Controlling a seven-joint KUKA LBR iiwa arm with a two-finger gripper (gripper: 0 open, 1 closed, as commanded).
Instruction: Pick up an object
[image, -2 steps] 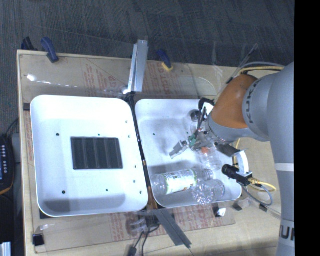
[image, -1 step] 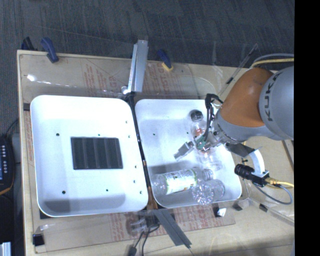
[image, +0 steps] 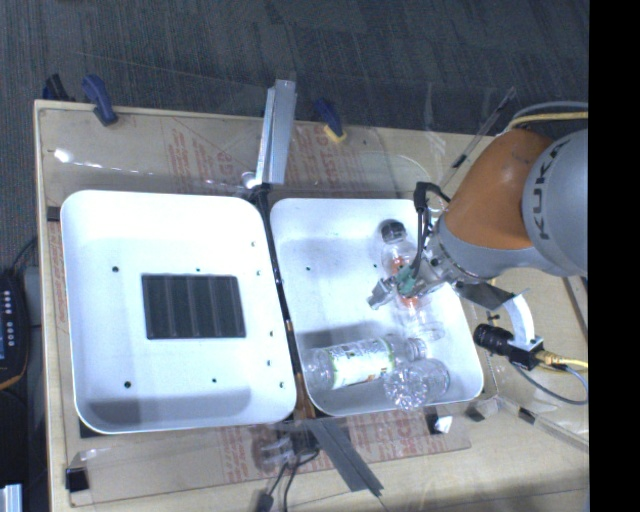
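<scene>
My gripper (image: 402, 287) hangs low over the right bin (image: 320, 240), near its right wall, with the grey and orange arm coming in from the right. Directly below it lies a clear plastic object (image: 422, 322), partly hidden by the gripper; I cannot tell whether the two touch. A clear bottle with a green and white label (image: 352, 363) rests on its side along the bin's front. Beside it, to the right, is a crumpled clear bottle (image: 417, 383). A small round clear item (image: 392, 233) sits just behind the gripper.
The left bin (image: 100, 230) holds a dark ribbed rectangle (image: 193, 306) at its middle. A metal bar (image: 275, 130) stands at the back between the bins. Blue clamps (image: 98, 98) grip the bench's back edge.
</scene>
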